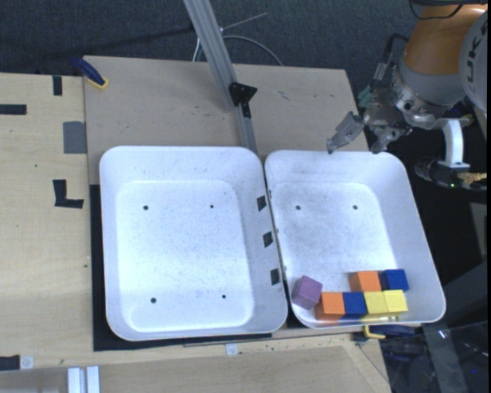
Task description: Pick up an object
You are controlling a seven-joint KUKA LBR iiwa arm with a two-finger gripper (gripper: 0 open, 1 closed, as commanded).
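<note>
Several small blocks lie along the near edge of the right bin (409, 211): a purple block (308, 291), two orange blocks (333, 303) (364, 281), two blue blocks (354, 302) (394, 279) and two yellow blocks (376, 302) (395, 300). My gripper (357, 135) hangs above the far rim of the right bin, well away from the blocks. Its two fingers are spread apart with nothing between them.
The left bin (106, 219) sits beside the right one on the wooden bench. A slanted metal pole (217, 43) rises behind the bins. Black cables and gear lie off the bench at the right.
</note>
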